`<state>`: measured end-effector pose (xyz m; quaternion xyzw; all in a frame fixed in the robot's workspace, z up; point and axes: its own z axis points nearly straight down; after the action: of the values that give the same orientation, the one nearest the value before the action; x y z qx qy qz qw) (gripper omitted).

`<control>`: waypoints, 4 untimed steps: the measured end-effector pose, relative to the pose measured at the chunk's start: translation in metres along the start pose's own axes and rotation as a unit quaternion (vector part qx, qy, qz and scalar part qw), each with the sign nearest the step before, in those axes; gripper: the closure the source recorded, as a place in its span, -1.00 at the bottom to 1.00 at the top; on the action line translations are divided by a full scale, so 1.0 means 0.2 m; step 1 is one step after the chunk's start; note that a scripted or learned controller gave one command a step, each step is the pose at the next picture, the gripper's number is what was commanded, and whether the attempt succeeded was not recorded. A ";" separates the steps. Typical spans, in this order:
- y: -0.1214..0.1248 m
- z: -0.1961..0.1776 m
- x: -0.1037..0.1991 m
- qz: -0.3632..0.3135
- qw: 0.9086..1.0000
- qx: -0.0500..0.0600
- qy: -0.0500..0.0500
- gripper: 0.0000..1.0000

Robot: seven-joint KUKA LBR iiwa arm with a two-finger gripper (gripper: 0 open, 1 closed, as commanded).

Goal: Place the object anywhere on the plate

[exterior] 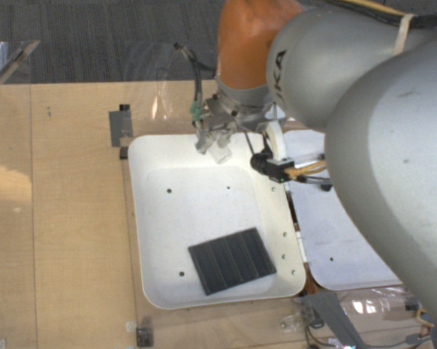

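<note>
A dark grey ribbed plate (231, 261) lies flat in the front part of the left white bin (157, 212), near its front right corner. My gripper (213, 143) hangs over the back edge of the same bin, well behind the plate, under the orange wrist band. A small pale shape (221, 154) sits at the gripper's tip; I cannot make out whether it is a separate object or part of the gripper. The arm hides whatever lies directly beneath it.
The right white bin (346, 261) is mostly covered by the grey arm. A black and yellow cable piece (282, 169) hangs over the divide between the bins. Wooden bench surface (57, 235) lies to the left, with small metal brackets at the bin corners.
</note>
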<state>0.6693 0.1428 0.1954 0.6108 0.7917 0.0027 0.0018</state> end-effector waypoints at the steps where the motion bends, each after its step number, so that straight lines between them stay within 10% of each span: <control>1: 0.08 0.09 0.41 -0.038 0.999 0.000 0.001 1.00; 4: 0.12 -0.26 0.42 -0.230 0.973 -0.006 0.000 1.00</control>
<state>0.6708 0.2297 0.2479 0.4126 0.9109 0.0065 0.0060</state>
